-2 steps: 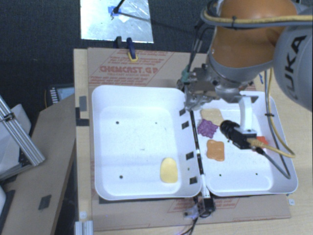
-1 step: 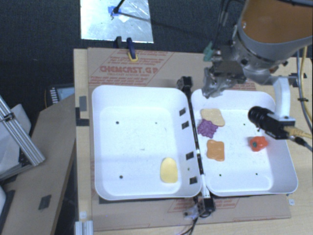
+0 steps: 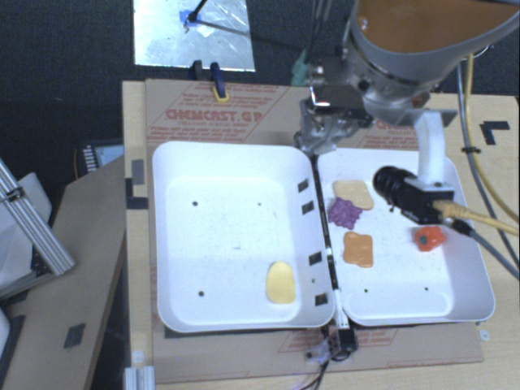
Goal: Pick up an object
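Note:
The left bin (image 3: pixel 175 218) holds one pale yellow oval piece (image 3: pixel 281 283) near its front right corner. In the right bin (image 3: pixel 463 299) lie a tan flat piece (image 3: pixel 353 192), a purple lumpy piece (image 3: pixel 344 212) touching it, an orange piece (image 3: pixel 358 249) just in front, and a small red-orange piece (image 3: pixel 428 237) further right. My gripper (image 3: pixel 322 139) hangs over the back end of the divider between the bins, behind the tan and purple pieces. Nothing shows in its grasp.
A black cylinder on a white bracket (image 3: pixel 406 189) juts from the arm over the right bin, between the tan and red-orange pieces. Cables (image 3: pixel 479 210) run off to the right. A shiny metal sheet (image 3: pixel 195 23) lies behind the bench.

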You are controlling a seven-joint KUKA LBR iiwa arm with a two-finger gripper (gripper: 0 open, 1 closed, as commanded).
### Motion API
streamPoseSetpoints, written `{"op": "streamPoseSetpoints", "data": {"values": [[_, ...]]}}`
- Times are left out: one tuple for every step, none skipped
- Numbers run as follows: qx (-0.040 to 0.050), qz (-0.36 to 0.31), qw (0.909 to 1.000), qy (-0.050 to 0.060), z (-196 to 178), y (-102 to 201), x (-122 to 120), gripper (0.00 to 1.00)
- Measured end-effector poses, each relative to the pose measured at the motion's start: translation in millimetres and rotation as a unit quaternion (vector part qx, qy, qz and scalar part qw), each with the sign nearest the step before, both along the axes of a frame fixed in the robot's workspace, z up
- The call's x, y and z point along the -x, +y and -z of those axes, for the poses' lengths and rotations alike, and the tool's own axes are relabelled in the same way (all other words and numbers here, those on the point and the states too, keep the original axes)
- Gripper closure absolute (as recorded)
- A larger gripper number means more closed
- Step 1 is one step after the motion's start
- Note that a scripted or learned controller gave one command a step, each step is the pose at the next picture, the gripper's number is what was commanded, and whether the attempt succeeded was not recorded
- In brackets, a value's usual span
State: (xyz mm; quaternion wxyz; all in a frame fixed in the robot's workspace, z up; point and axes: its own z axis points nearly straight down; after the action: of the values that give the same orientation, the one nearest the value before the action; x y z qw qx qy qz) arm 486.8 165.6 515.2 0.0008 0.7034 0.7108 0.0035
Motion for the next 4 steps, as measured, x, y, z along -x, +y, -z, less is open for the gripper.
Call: {"op": "streamPoseSetpoints", "data": {"values": [[0.0012,0.003,1.0000,0.002,2,-4,-1,0.00],[0.0005,0.001,1.0000,0.001,-9,-3,-1,1.00],[0.0006,0.001,1.0000,0.001,-9,-3,-1,0.00],[0.0000,-0.002,1.0000,0.000,-20,-3,-1,1.00]]}}
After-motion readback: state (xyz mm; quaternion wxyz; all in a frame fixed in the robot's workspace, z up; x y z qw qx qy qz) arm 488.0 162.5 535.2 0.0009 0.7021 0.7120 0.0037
